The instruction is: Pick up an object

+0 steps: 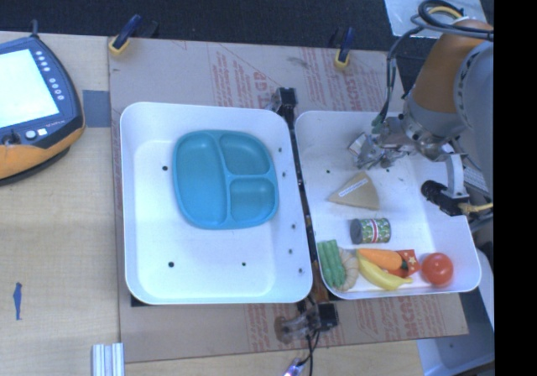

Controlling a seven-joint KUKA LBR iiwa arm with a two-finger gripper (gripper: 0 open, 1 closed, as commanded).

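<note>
I'm looking down on two white bins side by side. The left bin (138,198) holds a blue divided plate (225,179), lying flat toward its far half. The right bin (315,135) carries everything worth picking. My gripper (376,150) sits low over the far part of that bin, with the grey arm (449,80) and its orange band reaching in from the right. I cannot tell how the jaws stand; the metal there is a blur, and I see nothing between them. Just near of the gripper lies a tan wedge (356,192), apart from it. Nearer again, a small can (371,231) lies on its side. Along the near wall I have a green vegetable (331,263) at the left, then a banana (382,277) touching a carrot (383,259), and a tomato (436,268) at the right corner. A tablet in an orange case (29,106) rests on the bench, far left.
</note>
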